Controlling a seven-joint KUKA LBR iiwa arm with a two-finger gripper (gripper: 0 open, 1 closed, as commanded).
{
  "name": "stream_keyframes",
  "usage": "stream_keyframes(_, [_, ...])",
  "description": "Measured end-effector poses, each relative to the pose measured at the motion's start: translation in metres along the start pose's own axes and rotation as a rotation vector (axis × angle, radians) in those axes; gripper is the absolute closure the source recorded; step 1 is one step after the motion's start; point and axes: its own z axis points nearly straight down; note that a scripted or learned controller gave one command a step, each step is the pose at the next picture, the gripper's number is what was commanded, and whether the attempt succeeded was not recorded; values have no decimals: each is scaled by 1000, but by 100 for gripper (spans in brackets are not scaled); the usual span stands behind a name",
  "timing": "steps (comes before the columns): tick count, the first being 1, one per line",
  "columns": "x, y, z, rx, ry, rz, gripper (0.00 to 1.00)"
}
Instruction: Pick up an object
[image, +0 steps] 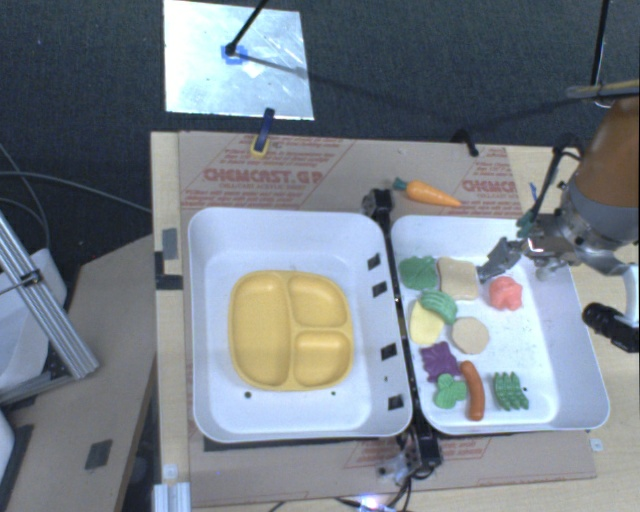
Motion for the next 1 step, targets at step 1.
stream_keyframes(1, [66, -57, 74, 11, 5, -6, 0])
